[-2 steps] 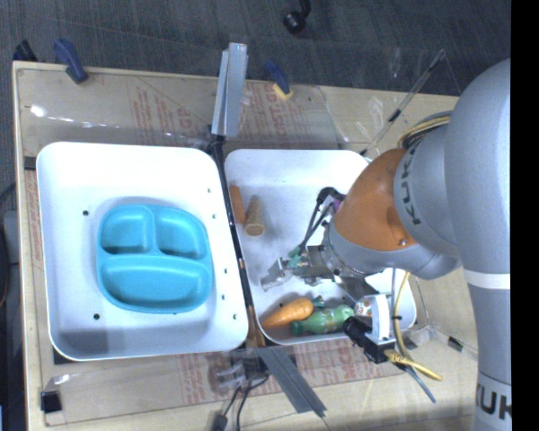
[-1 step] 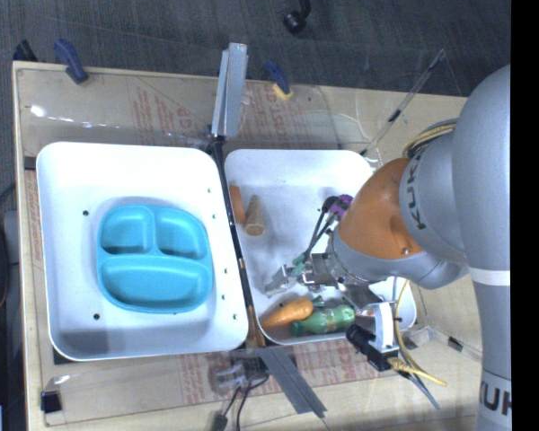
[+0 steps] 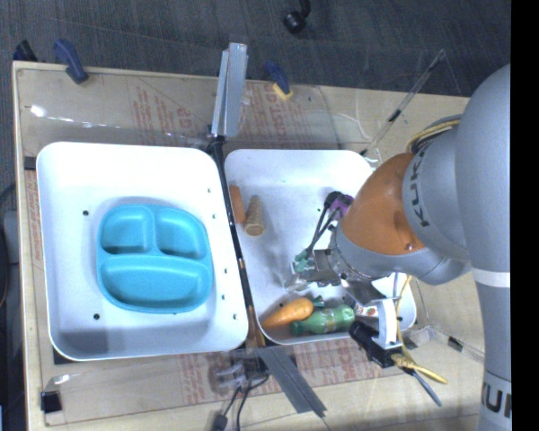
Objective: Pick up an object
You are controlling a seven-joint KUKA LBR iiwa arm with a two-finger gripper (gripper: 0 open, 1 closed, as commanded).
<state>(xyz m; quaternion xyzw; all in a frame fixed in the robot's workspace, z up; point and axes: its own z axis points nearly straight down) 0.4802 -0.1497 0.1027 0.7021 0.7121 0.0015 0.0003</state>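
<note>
The left bin (image 3: 126, 250) holds a blue divided plate (image 3: 154, 259), lying flat near its middle, well to the left of the gripper. A grey upright bar (image 3: 228, 92) stands at the far edge where the two bins meet.

In the right bin (image 3: 287, 173), a thin brown stick (image 3: 236, 205) lies along the left wall, and just beside it rests a short tan cylinder (image 3: 254, 216); both sit up and to the left of the gripper, apart from it. Near the bin's front wall lies a carrot (image 3: 287, 312), touching a green bottle (image 3: 324, 319) that stretches to its right. Both lie just below the gripper, close to it.

The gripper (image 3: 311, 268) hangs low over the right bin, above the carrot and bottle, with cables running up from it to the wrist. Whether it is spread or closed cannot be told, as the wrist hides much of it. The arm's orange band (image 3: 377, 214) and grey body (image 3: 472, 187) cover the bin's right side.
</note>
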